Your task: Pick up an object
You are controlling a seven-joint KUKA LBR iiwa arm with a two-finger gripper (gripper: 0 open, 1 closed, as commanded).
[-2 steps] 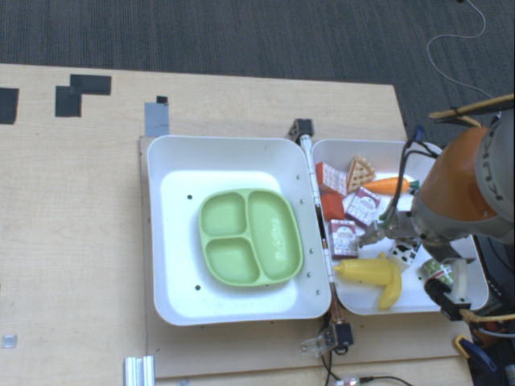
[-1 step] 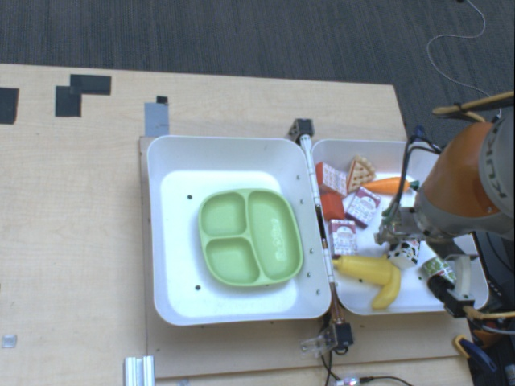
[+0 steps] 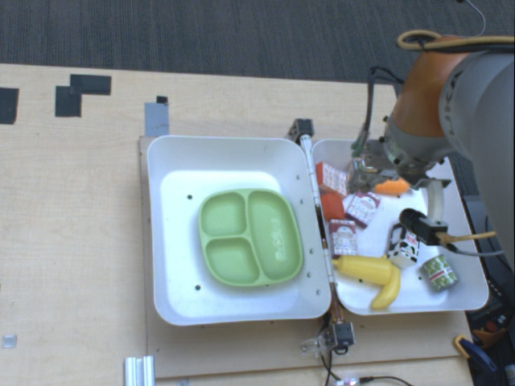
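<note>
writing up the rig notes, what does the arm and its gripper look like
The arm is a thick, rounded grey shell with a broad orange band above the wrist. A yellowish cable loops over its top and a thin dark cable runs down beside it. The gripper is a small block of dark and silvery metal.

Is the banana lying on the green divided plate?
No, the banana lies in the right bin, near its front edge, while the green divided plate sits alone in the left bin.

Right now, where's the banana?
The banana lies in the right bin, near its front edge by the divider, just below the red-and-white packets and left of the black-and-white toy.
</note>
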